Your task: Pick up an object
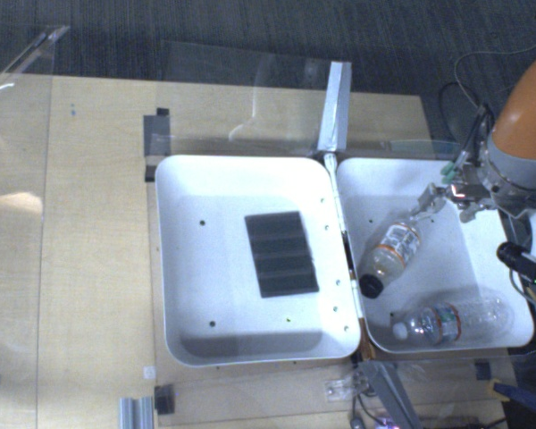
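Camera view: two bottles (395, 255) (451, 319) in the right bin (509, 333); claw (445, 195) state indiscernible; wooden surface (71, 257), dark floor (205, 7).

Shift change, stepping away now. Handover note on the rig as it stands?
Gripper: over the upper part of the right bin, nothing seen between its fingers.
Right bin: bottle with black cap lying at a slant near the left wall; clear bottle with white cap lying along the front wall.
Left bin: dark ribbed slab flat near the middle.
Done: nothing picked yet.
Left: descend on an object, grasp and lift; the black-capped bottle lies nearest.
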Robot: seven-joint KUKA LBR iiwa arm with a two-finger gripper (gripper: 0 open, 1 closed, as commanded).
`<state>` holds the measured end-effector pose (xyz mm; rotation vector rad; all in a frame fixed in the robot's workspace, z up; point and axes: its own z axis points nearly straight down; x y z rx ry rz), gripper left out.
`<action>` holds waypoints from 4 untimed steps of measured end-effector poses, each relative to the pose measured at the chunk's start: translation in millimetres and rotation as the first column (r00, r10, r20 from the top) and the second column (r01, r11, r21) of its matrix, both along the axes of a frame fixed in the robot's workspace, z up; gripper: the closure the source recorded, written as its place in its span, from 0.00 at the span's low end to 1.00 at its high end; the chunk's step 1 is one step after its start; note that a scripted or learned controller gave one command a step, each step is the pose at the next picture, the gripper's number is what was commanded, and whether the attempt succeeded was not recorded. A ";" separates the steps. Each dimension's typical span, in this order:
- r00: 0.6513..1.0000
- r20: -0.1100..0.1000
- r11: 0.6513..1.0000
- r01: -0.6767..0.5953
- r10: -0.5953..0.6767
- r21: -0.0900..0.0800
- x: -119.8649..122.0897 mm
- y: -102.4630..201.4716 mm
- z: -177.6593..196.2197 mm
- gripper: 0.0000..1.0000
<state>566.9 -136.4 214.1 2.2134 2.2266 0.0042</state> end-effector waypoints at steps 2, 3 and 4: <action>0.957 0.016 0.958 -0.288 0.288 -0.010 -73.7 0.6 -123.4 0.00; 0.947 0.012 0.947 -0.322 0.322 -0.008 -43.6 38.0 -124.1 0.00; 0.973 0.010 0.973 -0.229 0.229 -0.004 29.6 40.6 -125.3 0.00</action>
